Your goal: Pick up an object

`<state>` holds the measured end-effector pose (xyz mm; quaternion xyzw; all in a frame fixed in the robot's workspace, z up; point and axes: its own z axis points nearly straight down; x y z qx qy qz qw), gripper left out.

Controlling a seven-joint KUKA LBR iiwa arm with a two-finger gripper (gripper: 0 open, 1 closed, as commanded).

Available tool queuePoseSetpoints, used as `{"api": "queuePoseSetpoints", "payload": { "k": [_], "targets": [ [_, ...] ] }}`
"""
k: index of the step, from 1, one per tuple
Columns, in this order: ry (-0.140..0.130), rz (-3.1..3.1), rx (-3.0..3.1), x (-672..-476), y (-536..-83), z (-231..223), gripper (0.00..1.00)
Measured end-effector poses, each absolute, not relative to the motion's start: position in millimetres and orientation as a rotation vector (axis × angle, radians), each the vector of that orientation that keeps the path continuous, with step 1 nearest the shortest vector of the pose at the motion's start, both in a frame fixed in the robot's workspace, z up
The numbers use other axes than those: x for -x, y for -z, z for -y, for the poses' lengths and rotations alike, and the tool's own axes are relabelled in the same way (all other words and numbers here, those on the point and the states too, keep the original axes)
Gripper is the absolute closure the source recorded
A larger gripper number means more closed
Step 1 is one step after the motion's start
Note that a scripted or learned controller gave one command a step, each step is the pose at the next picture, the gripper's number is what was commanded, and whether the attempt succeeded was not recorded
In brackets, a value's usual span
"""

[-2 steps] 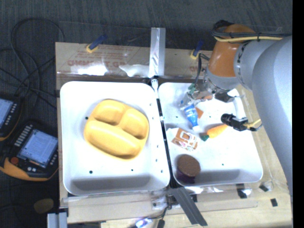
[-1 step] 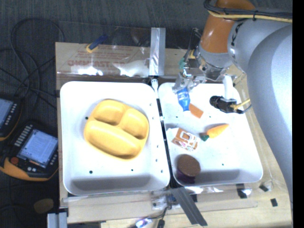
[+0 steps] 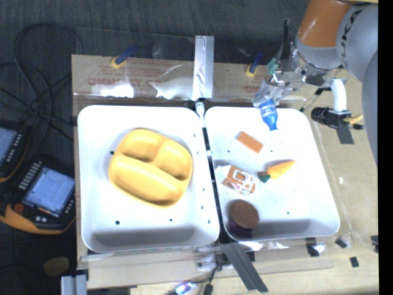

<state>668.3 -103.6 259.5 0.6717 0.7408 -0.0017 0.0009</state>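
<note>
Right bin [image 3: 319, 165], near to far: dark brown puck [image 3: 243, 217] at the front wall, its base hidden by the rim; printed packet [image 3: 238, 180]; carrot [image 3: 279, 169]; orange block [image 3: 249, 142]. At the far rim the gripper [image 3: 269, 110] pinches a blue object [image 3: 269, 118], too blurred to identify. Left bin [image 3: 92, 177] holds a yellow bun [image 3: 150, 166].

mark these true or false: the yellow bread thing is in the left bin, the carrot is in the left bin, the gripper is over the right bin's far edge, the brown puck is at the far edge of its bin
1. The yellow bread loaf lies in the left bin. True.
2. The toy carrot lies in the left bin. False: it is in the right bin.
3. The gripper is over the right bin's far edge. True.
4. The brown puck sits at the far edge of its bin. False: it sits by the near edge, in the near-left corner.
</note>
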Motion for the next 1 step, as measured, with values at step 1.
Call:
{"api": "queuePoseSetpoints", "payload": {
  "k": [1],
  "targets": [
    [0.004, -2.101, -2.34, -621.1, -228.6, 24.0, 1.0]
  ]
}}
